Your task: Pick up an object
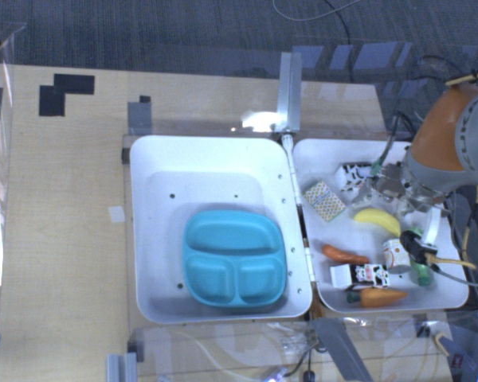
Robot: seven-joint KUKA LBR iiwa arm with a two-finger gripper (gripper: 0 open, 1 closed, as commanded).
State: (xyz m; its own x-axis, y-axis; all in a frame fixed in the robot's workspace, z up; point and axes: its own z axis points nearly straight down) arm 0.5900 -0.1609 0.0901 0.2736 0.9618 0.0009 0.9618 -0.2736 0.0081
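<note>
The right bin (454,297) holds several small objects. A yellow banana (378,220) lies near its middle, with a checkered packet (324,201) to its left and a black-and-white spotted item (352,177) behind it. Toward the front lie an orange carrot (344,255), a second carrot (380,297), a white box (341,275), a small spotted carton (373,274), a white cup (396,253) and a green piece (421,274). My gripper (392,188) hangs low over the bin's back right part, just above the banana. The wrist hides what lies under it.
In the left bin (155,213) rests a blue divided plate (233,257). A metal post (289,86) rises behind the seam between the bins. The arm's orange band (436,134) and some cables crowd the right bin's far right side.
</note>
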